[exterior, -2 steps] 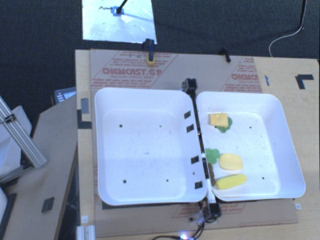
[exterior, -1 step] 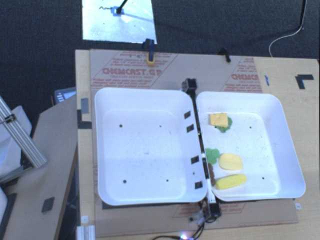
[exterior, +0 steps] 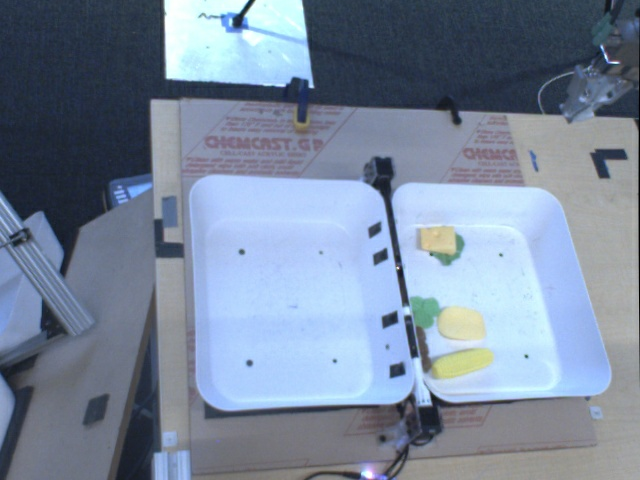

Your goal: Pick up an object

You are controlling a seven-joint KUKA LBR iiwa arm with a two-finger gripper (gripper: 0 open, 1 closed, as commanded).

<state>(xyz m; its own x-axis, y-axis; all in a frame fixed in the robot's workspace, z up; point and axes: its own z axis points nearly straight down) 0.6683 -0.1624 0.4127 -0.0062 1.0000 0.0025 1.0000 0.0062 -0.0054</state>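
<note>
Yellow corn cob point(exterior: 461, 363), right bin point(exterior: 560, 298), near front wall: my likeliest pick; I would descend centred, fingers straddling its width. My gripper's state: cannot tell.

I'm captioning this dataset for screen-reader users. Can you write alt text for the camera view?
Two shallow white bins sit side by side on a bench; the right bin holds a corn cob, a yellow oval piece, a yellow square block and two small green pieces. The left bin has only dark dots on its floor.
</note>
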